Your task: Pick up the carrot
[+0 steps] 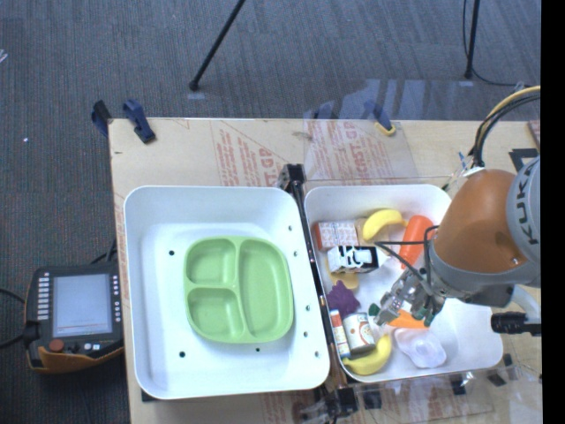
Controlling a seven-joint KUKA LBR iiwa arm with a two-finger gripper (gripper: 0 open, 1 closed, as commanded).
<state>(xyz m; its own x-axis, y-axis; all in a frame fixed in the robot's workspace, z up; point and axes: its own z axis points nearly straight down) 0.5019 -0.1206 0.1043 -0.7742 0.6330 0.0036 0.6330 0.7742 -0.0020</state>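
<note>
The carrot is an orange elongated piece lying at the back of the right bin, beside a yellow banana; the arm's orange band hides its right side. My gripper hangs low over the middle of the right bin, in front of the carrot and apart from it. Just under the gripper's tip a small orange piece shows, and I cannot tell what it is or whether it is held.
The right bin also holds a small red-and-white box, a black-and-white item, a purple toy, a can, a second banana and a clear cup. A green divided plate lies in the left bin.
</note>
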